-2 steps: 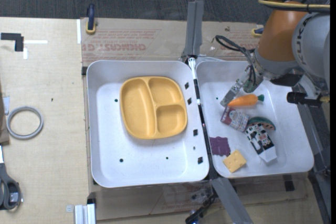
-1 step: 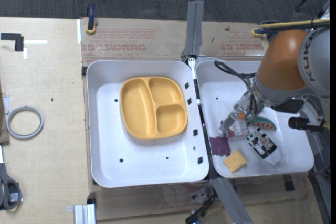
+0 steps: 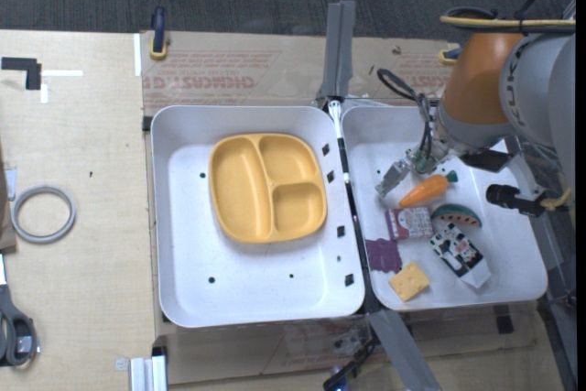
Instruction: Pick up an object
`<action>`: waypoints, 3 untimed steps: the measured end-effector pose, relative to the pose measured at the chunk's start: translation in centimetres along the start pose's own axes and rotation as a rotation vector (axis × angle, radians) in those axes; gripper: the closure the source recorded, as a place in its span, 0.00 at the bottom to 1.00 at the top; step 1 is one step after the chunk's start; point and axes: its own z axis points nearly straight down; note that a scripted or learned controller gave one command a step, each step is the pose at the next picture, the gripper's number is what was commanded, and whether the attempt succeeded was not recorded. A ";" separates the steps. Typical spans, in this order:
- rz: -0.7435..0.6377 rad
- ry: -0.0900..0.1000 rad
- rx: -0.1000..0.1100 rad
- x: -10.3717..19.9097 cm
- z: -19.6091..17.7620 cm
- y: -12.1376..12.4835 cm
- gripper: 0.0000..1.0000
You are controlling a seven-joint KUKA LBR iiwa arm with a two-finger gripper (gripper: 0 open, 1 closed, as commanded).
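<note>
scanning from the left, the table carries a roll of tape and, further in, the left bin with a yellow divided plate lying flat inside it. none of that looks to be in play. the right bin holds the candidates: a purple scrap near the divider, a yellow cheese-like block just below it, a small printed card, a toy carrot, a watermelon slice and a black-and-white box toward the right.

the arm leans in over the upper part of that bin, and the tool sits low, just left of the carrot's tip. whether its fingers are apart or together i cannot tell; nothing is visibly between them.

my read is that this is the reach-and-descend step, before any grasp. the carrot is the nearest likely target. the next move calls for centring over the carrot's body, straddling it across its narrow width, closing, then lifting straight up clear of the card beside it.
</note>
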 end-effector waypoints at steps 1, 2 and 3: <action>-0.215 0.002 0.001 1.2 -0.7 -6.8 0.00; -0.212 0.001 -0.001 1.1 -1.7 -6.8 1.00; -0.212 0.001 -0.001 1.1 -1.7 -6.8 0.00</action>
